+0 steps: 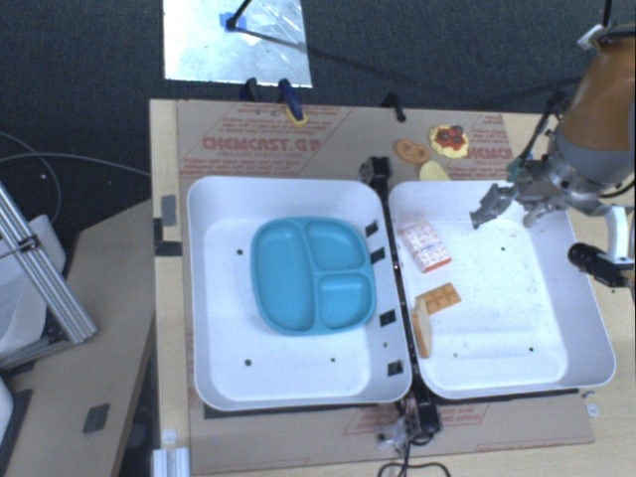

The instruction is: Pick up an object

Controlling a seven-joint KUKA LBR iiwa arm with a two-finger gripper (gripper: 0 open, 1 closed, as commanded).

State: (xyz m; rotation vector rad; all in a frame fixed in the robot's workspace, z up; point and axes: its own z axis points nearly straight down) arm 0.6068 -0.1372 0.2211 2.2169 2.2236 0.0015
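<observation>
Tool hung over the right white bin's far edge; finger state could not be told. Small pink-and-white printed box lay near that bin's left wall.

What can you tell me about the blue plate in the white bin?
The sky-blue plastic divided plate lies flat, right way up, near the middle of the left shallow white bin. It is a rounded rectangle, turned a little askew to the bin's walls, with raised ridges that split it into three compartments: one big one along its left side and two smaller ones on the right. It looks smooth and slightly shiny. Nothing lies in it, and it touches nothing but the bin floor under it.
</observation>
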